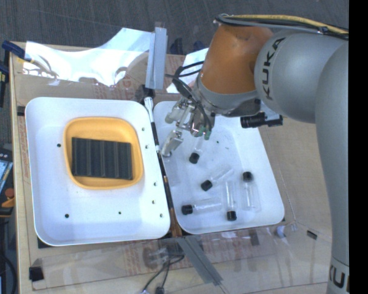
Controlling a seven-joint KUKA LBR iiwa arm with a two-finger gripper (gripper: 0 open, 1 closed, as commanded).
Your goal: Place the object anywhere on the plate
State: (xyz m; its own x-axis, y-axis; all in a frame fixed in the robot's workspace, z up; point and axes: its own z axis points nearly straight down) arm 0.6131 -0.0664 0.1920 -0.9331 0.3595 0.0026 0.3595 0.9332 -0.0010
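Closest to you, along the front edge of the tabletop (80, 259), a grey metal strip (202, 265) and a loose dark cable (161, 277) lie just below the two bins. Your left shallow white bin (43, 207) holds the yellow rounded plate (80, 133), which has a dark ribbed rectangular insert (102, 158) lying in its centre. Your right shallow white bin (267, 188) carries the small clear plastic vials with black caps: one (199, 207) lying near the front left, one (230, 201) and another (248, 188) toward the front right, one (213, 179) in the middle, and one (194, 157) just below the claw. All of them rest on that bin's floor, well apart from the plate.

Your grey arm with its orange band (233, 60) reaches in over the right bin's back left corner, and the claw (185, 127) hangs there beside the divide between bins (its metal parts blur together, so you cannot tell whether it is spread or pinched, nor whether anything sits in it).
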